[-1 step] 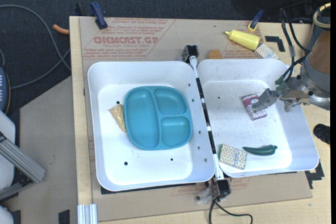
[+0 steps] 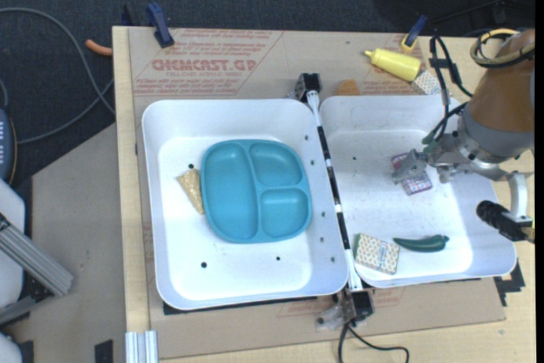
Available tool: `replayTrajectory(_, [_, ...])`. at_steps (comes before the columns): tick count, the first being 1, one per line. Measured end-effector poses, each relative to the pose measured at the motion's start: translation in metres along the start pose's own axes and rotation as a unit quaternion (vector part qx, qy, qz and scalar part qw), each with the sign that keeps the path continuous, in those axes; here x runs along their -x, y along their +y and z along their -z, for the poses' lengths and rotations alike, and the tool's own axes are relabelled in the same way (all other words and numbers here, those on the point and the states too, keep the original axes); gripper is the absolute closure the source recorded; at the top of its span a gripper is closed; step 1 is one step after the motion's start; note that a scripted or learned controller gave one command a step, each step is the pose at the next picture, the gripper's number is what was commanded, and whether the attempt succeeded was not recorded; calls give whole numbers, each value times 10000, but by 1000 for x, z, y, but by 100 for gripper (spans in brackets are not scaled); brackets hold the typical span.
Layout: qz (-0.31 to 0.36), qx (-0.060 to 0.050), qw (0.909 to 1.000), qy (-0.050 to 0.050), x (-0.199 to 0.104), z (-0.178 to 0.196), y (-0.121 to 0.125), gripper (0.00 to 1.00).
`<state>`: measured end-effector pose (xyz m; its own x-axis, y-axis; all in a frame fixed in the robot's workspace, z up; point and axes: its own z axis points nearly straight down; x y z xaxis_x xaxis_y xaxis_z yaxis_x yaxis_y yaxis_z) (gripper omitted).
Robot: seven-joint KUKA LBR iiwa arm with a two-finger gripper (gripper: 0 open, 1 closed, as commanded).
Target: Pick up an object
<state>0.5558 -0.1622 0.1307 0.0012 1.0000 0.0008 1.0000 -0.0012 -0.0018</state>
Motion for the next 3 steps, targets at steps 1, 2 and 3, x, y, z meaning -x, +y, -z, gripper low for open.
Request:
replayTrajectory(1, [9,13,10000,-6,6,-46,39,0])
replayTrajectory(2, [5,24,10000,-9,6,-36,39,100])
replayTrajectory(3, [11,-20,10000,7,-62,-47,110,100])
